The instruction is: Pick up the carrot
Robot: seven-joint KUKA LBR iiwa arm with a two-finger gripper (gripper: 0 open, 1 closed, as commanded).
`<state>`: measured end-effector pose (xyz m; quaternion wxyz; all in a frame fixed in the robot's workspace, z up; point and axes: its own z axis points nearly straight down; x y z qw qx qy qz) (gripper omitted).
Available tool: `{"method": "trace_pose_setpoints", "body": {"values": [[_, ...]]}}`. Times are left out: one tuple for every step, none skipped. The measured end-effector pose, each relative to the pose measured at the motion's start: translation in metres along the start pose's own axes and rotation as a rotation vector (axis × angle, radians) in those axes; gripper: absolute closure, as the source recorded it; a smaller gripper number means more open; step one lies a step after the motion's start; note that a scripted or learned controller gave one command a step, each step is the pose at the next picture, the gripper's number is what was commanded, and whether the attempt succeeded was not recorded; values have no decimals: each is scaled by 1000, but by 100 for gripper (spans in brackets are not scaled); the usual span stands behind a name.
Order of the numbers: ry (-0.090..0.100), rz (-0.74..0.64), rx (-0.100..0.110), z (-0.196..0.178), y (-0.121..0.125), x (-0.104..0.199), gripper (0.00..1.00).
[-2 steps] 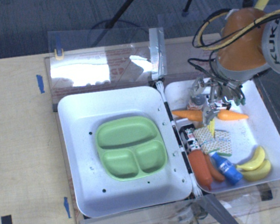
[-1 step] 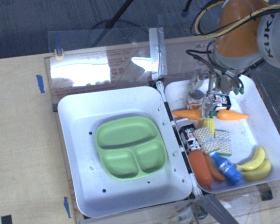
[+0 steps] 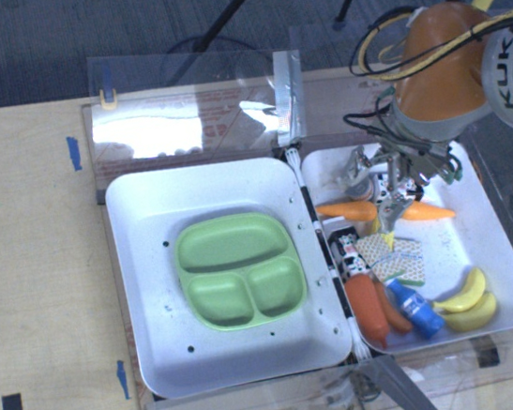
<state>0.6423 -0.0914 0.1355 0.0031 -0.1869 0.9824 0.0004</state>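
Note:
The carrot (image 3: 346, 211) lies across the upper part of the right bin (image 3: 505, 254), thick end to the left and thin tip (image 3: 433, 212) to the right. My gripper (image 3: 390, 201) hangs straight over the carrot's middle and hides that part of it. From this view I cannot make out whether it touches the carrot. The grey arm with its orange band (image 3: 435, 60) reaches in from the upper right.
Below the carrot lie a patterned cloth (image 3: 392, 258), a small black-and-white item (image 3: 346, 248), a red sausage (image 3: 368, 311), a blue bottle (image 3: 413, 306) and a yellow banana (image 3: 466, 301). The left bin (image 3: 142, 263) holds a green divided plate (image 3: 240, 270).

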Motion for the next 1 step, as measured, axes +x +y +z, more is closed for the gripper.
{"method": "trace_pose_setpoints", "body": {"values": [[-2, -419, 1, 48, -7, 7, 0]]}}
